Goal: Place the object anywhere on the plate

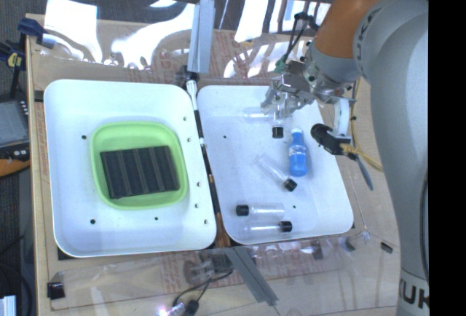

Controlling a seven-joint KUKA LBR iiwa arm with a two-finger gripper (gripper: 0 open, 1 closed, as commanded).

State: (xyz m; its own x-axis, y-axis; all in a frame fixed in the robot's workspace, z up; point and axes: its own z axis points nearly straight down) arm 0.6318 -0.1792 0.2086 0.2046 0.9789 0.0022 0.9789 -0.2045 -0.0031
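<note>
From my remote seat I look down on the worktop [109,274] with its two white bins side by side. The left bin [65,162] carries the green plate [109,143], which has a dark ribbed insert [138,170] lying in its middle. The right bin [233,162] holds the loose items: a blue bottle [298,154] with a white cap sits at about two o'clock from that bin's centre, a clear vial with a black cap [278,175] lies tilted just beside it at its seven o'clock, and two more clear vials with black caps [263,218] lie near the bin's six o'clock edge. A small black-tipped piece [277,131] hangs or stands right under the end effector [280,105], which I see at the bin's twelve o'clock, above its far rim; I cannot tell from this view how its jaws are set, or whether anything is in them. The grey arm [397,89] with its orange band [346,16] comes in from three o'clock. The blue bottle is well apart from the green plate, in the other bin.
</note>
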